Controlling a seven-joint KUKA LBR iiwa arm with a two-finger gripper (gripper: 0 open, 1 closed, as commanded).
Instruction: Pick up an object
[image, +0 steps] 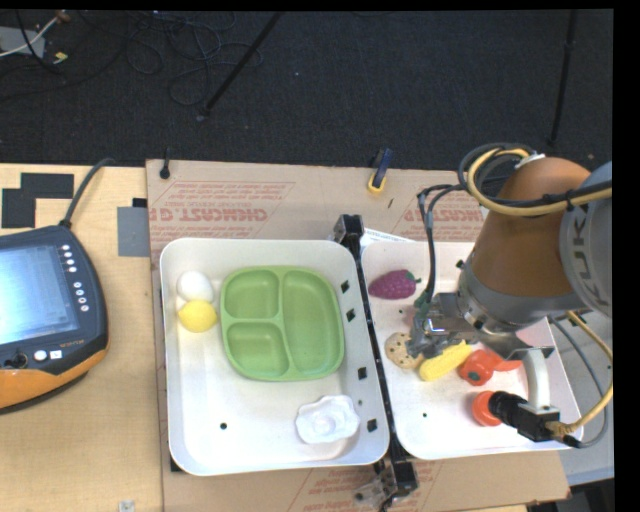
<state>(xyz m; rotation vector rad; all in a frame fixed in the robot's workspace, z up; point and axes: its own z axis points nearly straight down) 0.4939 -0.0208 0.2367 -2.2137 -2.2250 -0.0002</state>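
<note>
1. Down in the right bin (440, 440), the gripper (432, 338) hangs low over a yellow corn-like toy (443, 362), apparently touching it.
2. Whether the claw is released or clenched cannot be told.
3. Just left of the corn lies a speckled cookie (398, 349); up-left, a purple berry (393, 285); right, an orange piece (476, 369).
4. Well left of the corn, the left bin (200, 440) bears a green divided tray (281, 323).

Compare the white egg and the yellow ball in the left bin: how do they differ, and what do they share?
The white egg is white; the yellow ball is yellow. The egg lies nearer the bin's far corner, the ball just in front of it, toward the camera. Both are small, rounded, and sit touching, left of the green tray.
</note>
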